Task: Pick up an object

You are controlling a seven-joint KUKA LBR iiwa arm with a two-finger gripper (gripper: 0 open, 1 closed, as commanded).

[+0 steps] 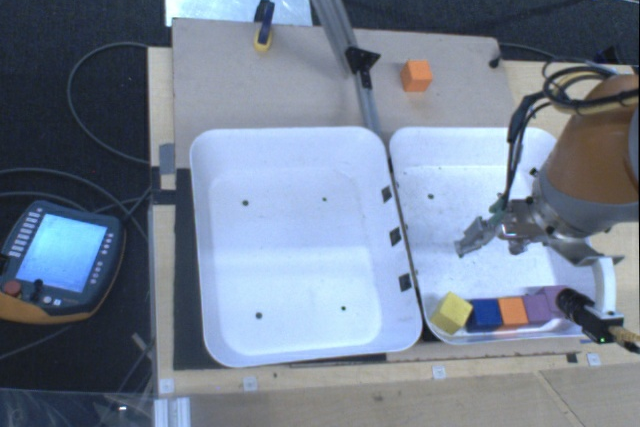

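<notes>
Seen from above at a slant, a wooden bench holds two shallow white bins side by side. The left bin (290, 245) shows a bare white floor with a few small dark dots. In the right bin (440, 185), four blocks sit in a row along the near wall, touching one another — a yellow block (451, 312) at the left, tilted, then a blue block (486, 314), an orange block (513, 311) and a purple block (541, 305). The grey arm with its orange band (597, 150) reaches in from the right, and its gripper (478, 236) hangs over the middle of the right bin, on the far side of the row of blocks and apart from them; its fingers stand slightly apart with nothing between them. On the brown board beyond the bins lie a second orange block (417, 75) and a small blue and yellow clamp (264, 23). A hand-held control pendant (58, 262) with a lit screen rests on the dark floor at the left — no writing on it, or anywhere else, can be read.
</notes>
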